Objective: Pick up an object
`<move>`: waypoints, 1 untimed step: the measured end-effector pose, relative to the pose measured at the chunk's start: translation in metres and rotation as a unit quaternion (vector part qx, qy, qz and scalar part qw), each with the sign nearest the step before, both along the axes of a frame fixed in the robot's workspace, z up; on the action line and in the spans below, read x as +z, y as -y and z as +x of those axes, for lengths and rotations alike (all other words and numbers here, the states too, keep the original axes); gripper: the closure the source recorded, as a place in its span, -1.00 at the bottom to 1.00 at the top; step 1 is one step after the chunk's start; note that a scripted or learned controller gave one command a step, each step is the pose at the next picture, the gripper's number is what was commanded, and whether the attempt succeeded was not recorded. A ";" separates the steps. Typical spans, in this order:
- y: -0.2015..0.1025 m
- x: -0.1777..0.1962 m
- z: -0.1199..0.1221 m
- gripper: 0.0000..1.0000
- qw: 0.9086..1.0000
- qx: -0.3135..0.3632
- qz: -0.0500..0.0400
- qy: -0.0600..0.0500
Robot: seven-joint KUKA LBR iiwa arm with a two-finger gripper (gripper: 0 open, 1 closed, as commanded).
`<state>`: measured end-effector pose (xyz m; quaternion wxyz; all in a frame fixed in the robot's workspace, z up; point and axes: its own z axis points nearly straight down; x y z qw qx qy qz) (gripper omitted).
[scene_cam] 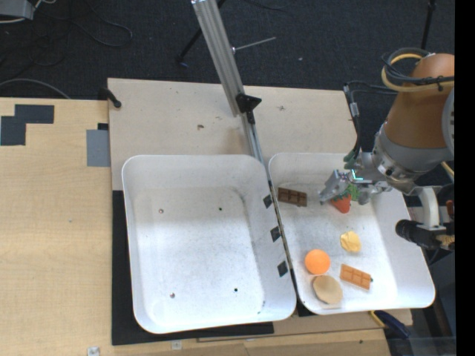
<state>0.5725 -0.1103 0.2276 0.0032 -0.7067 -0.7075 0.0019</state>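
Note:
My gripper [343,192] hangs over the back part of the right bin [401,291], reaching in from the right. A small red and green object [344,202] sits right at its fingertips; whether it is held or just lies under them I cannot make out. A brown chocolate bar [292,196] lies to the gripper's left near the divider. Toward the front of the same bin lie a yellow piece [350,242], an orange ball [318,261], an orange wafer [355,277] and a tan round piece [327,289].
The left bin [148,199] stands beside the right one, split from it by a ridge with black clips [275,233]. A slanted aluminium post [223,65] rises behind the bins. Cables and a black fitting [419,232] sit at the right edge.

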 end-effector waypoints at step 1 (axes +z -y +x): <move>0.001 0.002 0.001 -1.00 1.000 -0.001 0.000 0.002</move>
